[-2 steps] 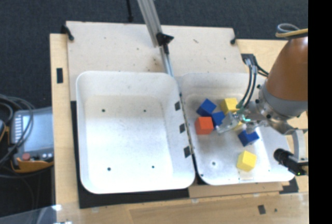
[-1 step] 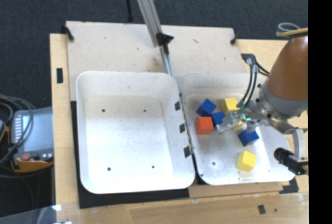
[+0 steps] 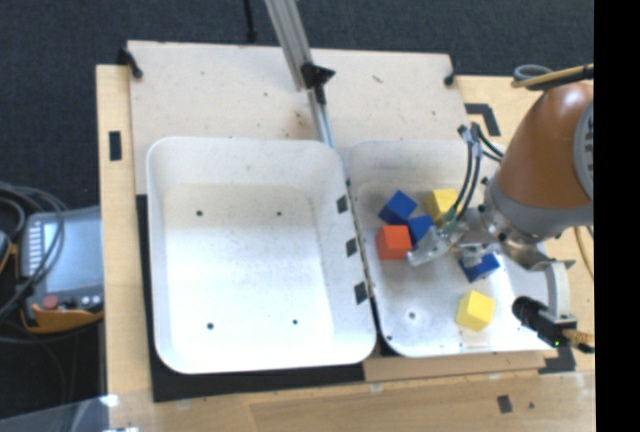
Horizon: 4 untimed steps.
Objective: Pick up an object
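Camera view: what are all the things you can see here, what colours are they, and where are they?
Bins: 2, white, side by side on the bench; left bin, right bin.
Blue blocks: 3, right bin; one at the back, one by the orange block, one under the arm.
Yellow blocks: 2, right bin; back, front.
Orange block: 1, right bin, left side.
Pole: 1, grey metal, behind the bins.
Arm: 1, grey and orange, over right bin.
Hand: 1, among the blocks.
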Each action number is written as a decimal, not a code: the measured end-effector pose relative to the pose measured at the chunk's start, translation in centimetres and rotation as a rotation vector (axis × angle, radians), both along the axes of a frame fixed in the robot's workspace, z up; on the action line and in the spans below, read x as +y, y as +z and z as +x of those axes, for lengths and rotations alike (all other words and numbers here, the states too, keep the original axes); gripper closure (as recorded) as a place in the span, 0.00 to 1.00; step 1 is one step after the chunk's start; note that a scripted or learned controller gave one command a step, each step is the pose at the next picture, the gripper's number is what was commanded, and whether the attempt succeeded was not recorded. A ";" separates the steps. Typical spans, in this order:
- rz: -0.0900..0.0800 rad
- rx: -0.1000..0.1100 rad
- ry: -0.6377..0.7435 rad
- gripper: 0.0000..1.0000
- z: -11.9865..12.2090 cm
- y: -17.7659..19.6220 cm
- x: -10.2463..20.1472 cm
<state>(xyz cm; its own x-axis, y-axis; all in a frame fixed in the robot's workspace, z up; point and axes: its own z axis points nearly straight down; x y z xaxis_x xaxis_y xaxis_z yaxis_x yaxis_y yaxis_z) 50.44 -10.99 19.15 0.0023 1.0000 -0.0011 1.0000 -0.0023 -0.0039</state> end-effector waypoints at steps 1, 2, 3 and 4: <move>0.000 0.001 0.000 0.00 0.0 -5.4 -1.2; -0.001 -0.007 0.001 0.00 0.1 -9.4 -1.4; 0.001 -0.011 -0.008 1.00 0.2 -8.2 -1.4; 0.000 -0.009 -0.002 1.00 0.2 -3.9 -1.9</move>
